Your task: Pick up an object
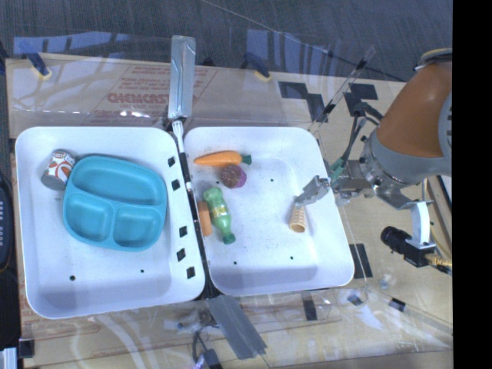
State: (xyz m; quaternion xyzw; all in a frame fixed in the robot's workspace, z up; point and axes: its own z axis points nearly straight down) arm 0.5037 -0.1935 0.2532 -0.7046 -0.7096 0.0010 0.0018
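My tool (311, 191) hangs at three o'clock in the right bin (269, 271), just above the cone (297, 218); whether it's open or closed, I can't tell. Carrot (221, 158) at eleven, purple ball (233, 176) just below it, green bottle (217, 213) at nine. In the left bin (46, 283), blue tray (115, 202) with a can (55, 167) at its ten o'clock.

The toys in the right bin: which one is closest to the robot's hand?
The little cone, just below the hand. The carrot, purple ball and green bottle lie farther left.
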